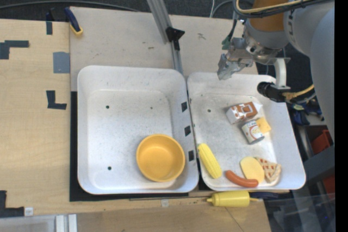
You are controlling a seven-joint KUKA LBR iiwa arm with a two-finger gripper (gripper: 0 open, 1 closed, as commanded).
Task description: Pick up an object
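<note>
My gripper [227, 70] hangs above the far rim of the right bin [217, 133], with nothing visible between its fingers. Below it in that bin lie a brown and white carton [242, 112], a small can with a yellow piece [254, 130], an ear of corn [209, 160], a red sausage [241, 179], a yellow wedge [251, 168] and a waffle slice [270, 169]. A yellow bowl [160, 157] sits in the near right corner of the left bin [109, 117].
A yellow mustard bottle [232, 199] lies on the bench just in front of the right bin. A grey metal post [157, 5] slants up from behind the gap between the bins. Cables run across the dark floor behind the bench.
</note>
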